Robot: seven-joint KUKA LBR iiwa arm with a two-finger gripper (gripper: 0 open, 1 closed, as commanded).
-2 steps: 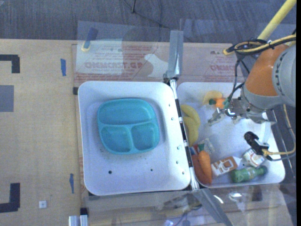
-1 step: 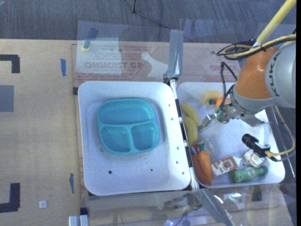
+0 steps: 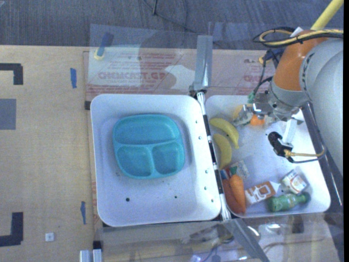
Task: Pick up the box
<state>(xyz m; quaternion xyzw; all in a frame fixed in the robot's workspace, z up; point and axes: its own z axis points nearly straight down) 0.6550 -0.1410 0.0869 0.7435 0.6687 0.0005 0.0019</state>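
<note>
Left to right you see a smooth teal tray [image 3: 148, 145] with three wells in the left bin [image 3: 103, 162]. In the right bin [image 3: 316, 146] lie curved bananas [image 3: 224, 138], a carrot [image 3: 236, 192], then the box [image 3: 260, 192], flat, orange-and-white, by the near wall. The tool [image 3: 252, 113] hangs at the far end; its grip you cannot tell.

We see a light wooden desk [image 3: 43, 162] occupying most of the frame. Beyond its far edge lies a dark grey carpeted floor [image 3: 65, 7], with a thin black cable [image 3: 158, 1] trailing across it. On the desk surface we note black angular markings [image 3: 15, 72] near the left edge, short strips of blue tape [image 3: 73, 77], and a flattened cardboard sheet [image 3: 136, 72] with red print. Lighting is even and diffuse.
</note>
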